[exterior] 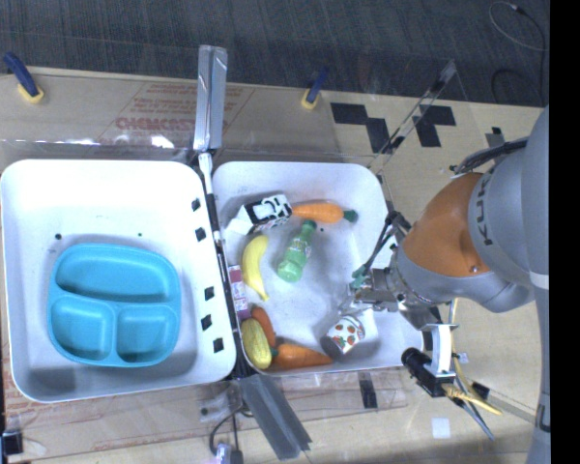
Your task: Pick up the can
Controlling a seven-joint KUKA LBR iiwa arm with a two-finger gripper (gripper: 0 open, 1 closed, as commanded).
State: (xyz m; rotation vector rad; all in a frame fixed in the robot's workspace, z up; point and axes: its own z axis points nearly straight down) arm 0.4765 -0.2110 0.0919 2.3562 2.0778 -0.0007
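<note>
A grey KUKA arm with an orange wrist band (pixel 454 235) reaches into the right white bin (pixel 367 177), its gripper (pixel 362 293) poised just above a small white can with red and green print (pixel 345 335) lying near the bin's front right corner; whether the jaws are parted or closed cannot be told. A green plastic bottle (pixel 294 252), yellow banana (pixel 255 266) and orange carrot (pixel 316 213) lie nearby. A blue compartment tray (pixel 116 303) sits in the left bin (pixel 39 187).

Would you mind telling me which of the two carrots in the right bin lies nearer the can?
The carrot along the bin's near edge, just left of the can; the other carrot lies at the far side, beyond the green bottle.
</note>
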